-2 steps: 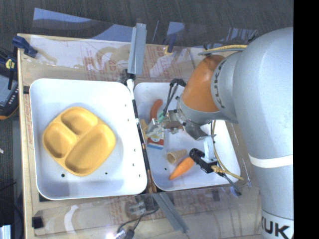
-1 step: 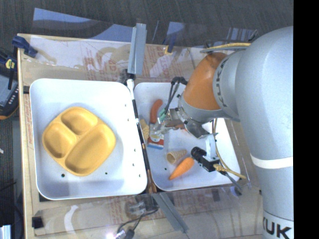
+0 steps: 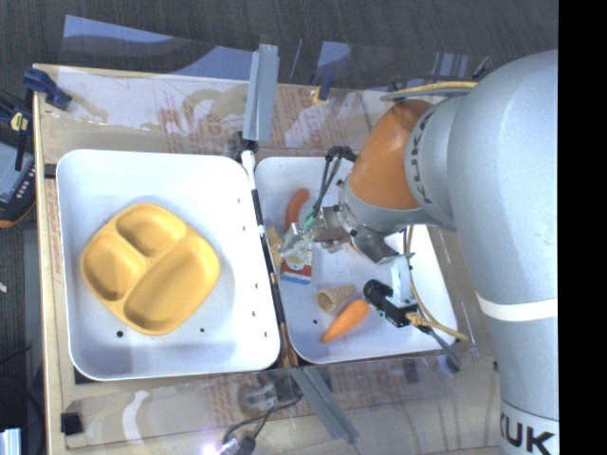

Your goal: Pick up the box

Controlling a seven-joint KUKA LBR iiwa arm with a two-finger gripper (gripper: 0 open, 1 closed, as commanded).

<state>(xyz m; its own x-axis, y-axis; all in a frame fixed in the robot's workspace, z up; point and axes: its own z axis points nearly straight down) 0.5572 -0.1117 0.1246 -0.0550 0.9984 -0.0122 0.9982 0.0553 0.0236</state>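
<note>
Arm (image 3: pixel 455 159): I see it filling the frame's right, over the right bin (image 3: pixel 432 344).
Gripper (image 3: pixel 302 240): centre frame, just above the box; jaws' state I cannot tell.
Box (image 3: pixel 295 271): against the bin's left wall, looks light, stiff card; I'd pinch across its narrow sides.
Carrot (image 3: pixel 345 320): nearby, lower right.

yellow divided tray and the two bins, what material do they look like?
Yellow tray: likely moulded plastic, matte to satin, with soft rounded compartment edges. Left bin and right bin: probably thin formed plastic, smooth white with faint sheen and rounded corners.
</note>
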